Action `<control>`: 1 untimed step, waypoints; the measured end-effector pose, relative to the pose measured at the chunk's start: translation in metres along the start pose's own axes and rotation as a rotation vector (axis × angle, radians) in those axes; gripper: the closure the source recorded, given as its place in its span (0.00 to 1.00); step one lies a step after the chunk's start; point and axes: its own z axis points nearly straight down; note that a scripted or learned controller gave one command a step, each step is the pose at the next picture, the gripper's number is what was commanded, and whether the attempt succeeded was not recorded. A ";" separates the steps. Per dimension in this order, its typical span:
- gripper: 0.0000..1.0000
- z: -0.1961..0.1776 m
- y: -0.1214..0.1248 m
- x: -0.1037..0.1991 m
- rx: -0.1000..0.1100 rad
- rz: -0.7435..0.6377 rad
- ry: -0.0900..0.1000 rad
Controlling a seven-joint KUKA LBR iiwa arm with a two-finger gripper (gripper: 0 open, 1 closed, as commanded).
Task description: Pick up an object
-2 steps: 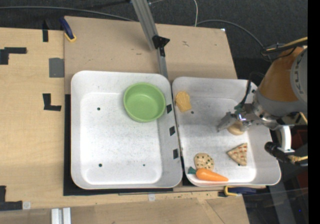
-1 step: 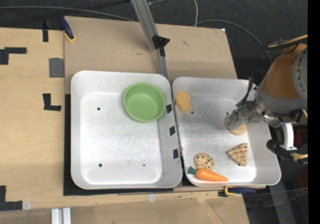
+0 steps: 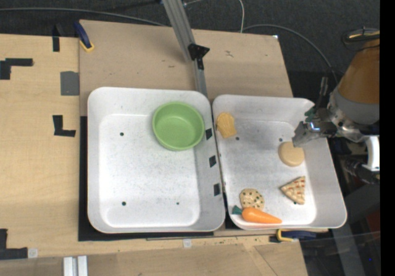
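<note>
the gripper (image 3: pixel 305 132) reaches in over the right white bin (image 3: pixel 265 111), and whether it is open or closed cannot be told. a round tan cookie (image 3: pixel 291 154) lies just below and slightly left of it, very near its tip, with nothing seen held. farther below lie a pizza slice (image 3: pixel 294 190), a carrot (image 3: pixel 261 216) and a speckled biscuit (image 3: pixel 250 198); a yellow piece (image 3: pixel 226 125) sits well to the left.
</note>
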 end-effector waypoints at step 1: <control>1.00 -0.044 0.006 0.003 0.001 -0.001 0.000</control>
